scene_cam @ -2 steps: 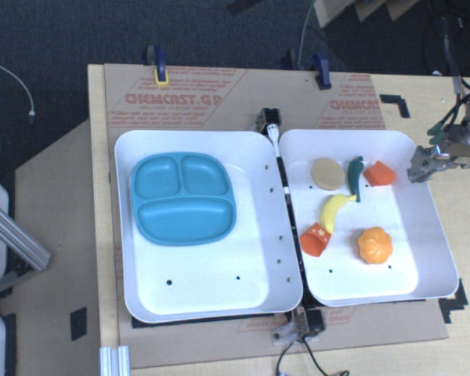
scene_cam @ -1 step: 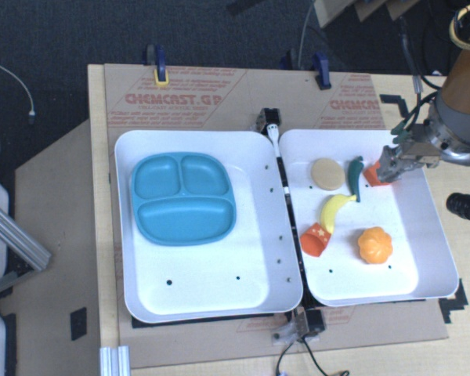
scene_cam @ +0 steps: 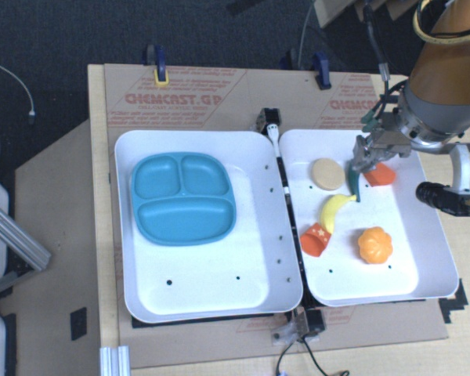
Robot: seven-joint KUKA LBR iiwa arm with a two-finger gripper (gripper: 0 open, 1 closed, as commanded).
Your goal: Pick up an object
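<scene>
The table (scene_cam: 102,210) bears two white bins, the left bin (scene_cam: 219,288) holding a blue divided plate (scene_cam: 184,197), the right bin (scene_cam: 423,265) an orange pumpkin-like toy (scene_cam: 374,244), beige disc (scene_cam: 327,173), banana (scene_cam: 334,209) and red pieces, with the gripper (scene_cam: 354,180) low beside the disc, jaws' opening indiscernible.

Two bins sit side by side on a board (scene_cam: 219,92), touching along their inner edges. The left bin (scene_cam: 211,288) holds a divided plate (scene_cam: 184,197), set toward its far left part. In the right bin (scene_cam: 407,280), taking the banana (scene_cam: 334,210) as the centre: a round biscuit (scene_cam: 327,174) lies just behind it, a strawberry (scene_cam: 316,240) just in front and slightly left, a pumpkin-like fruit (scene_cam: 374,244) to its front right, and a wedge-shaped piece (scene_cam: 381,175) behind and right. The gripper (scene_cam: 354,180) hangs just right of the biscuit, above the banana's far end.
</scene>
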